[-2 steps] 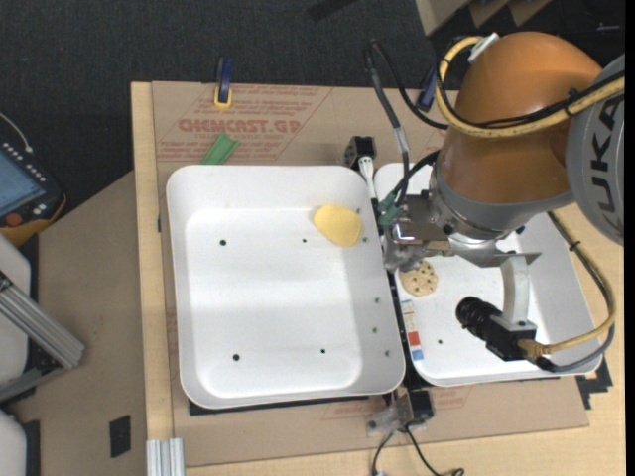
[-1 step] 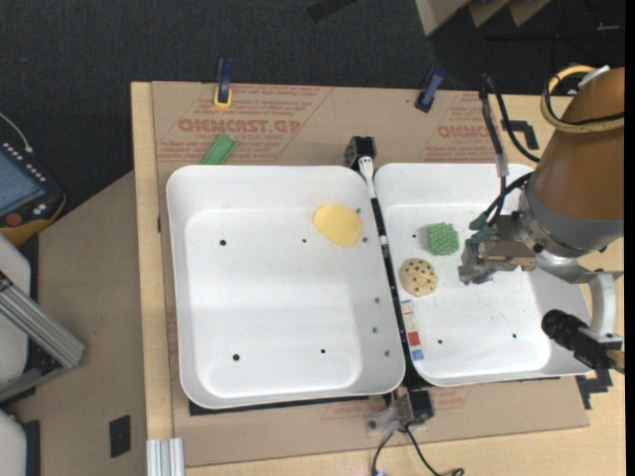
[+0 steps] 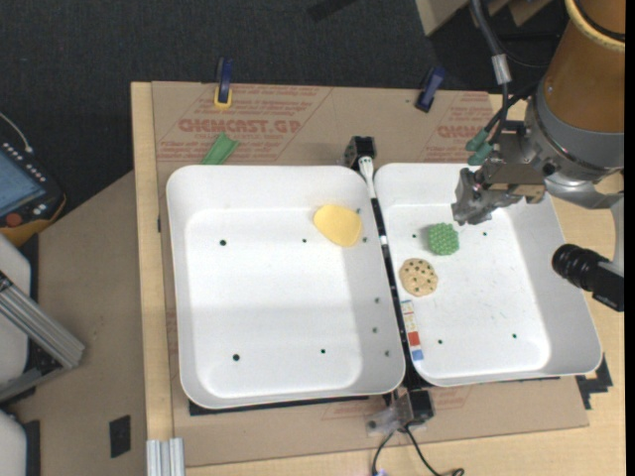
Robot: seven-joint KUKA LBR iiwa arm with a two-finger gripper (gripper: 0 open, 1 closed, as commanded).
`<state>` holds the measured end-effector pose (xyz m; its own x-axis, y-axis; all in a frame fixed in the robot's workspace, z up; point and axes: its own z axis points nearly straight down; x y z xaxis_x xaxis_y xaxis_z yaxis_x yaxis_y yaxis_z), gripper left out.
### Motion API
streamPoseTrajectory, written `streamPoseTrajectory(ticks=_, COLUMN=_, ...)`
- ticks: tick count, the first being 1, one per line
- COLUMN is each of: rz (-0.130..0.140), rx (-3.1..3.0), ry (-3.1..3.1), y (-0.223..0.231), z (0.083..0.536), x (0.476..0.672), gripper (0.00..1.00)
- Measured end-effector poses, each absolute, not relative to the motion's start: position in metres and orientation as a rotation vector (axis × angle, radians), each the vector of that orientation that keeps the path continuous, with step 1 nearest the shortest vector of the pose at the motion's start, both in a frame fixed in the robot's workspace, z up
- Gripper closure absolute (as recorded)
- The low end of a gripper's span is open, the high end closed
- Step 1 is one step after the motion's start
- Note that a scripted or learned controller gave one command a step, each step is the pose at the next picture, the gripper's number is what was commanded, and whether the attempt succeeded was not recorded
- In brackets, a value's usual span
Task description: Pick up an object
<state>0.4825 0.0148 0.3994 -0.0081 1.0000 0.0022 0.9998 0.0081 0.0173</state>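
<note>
I see dark carpet-like flooring filling the top and left of my feed, and on it the bench with a brown cardboard sheet printed in faded red lettering, held at its far edge by a yellow-and-blue clamp and a blue clamp. On that sheet sit the two shallow white bins, side by side and touching along a dark seam. The left bin is the bigger expanse in my view, lit brighter across its near half, with a pale yellow rounded piece resting near its far right corner. The right bin carries the arm, which reaches in from the right with its orange band high up and grey wrist below. The gripper hangs over the far part of the right bin, just up and right of a green textured object; I cannot tell how its claw is set, since the tips blur into dark metal. Just below the green object lies a round tan cookie with dark chips, close to the seam. A small green strip lies on the cardboard beyond the left bin, and a device with a blue screen sits at the left edge.
</note>
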Motion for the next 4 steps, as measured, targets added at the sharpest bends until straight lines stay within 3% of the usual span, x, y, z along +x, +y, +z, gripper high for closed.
streamPoseTrajectory(ticks=1, rz=0.012, rx=2.212, ry=2.224, y=0.061, z=0.451, x=0.48, gripper=1.0)
streamPoseTrajectory(ticks=2, rz=0.005, rx=2.218, ry=2.22, y=0.058, z=0.458, x=0.48, gripper=1.0)
streamPoseTrajectory(ticks=3, rz=-0.015, rx=2.217, ry=2.237, y=0.152, z=0.346, x=0.477, gripper=1.0)
streamPoseTrajectory(ticks=4, rz=-0.01, rx=2.231, ry=2.216, y=0.093, z=0.317, x=0.479, gripper=1.0)
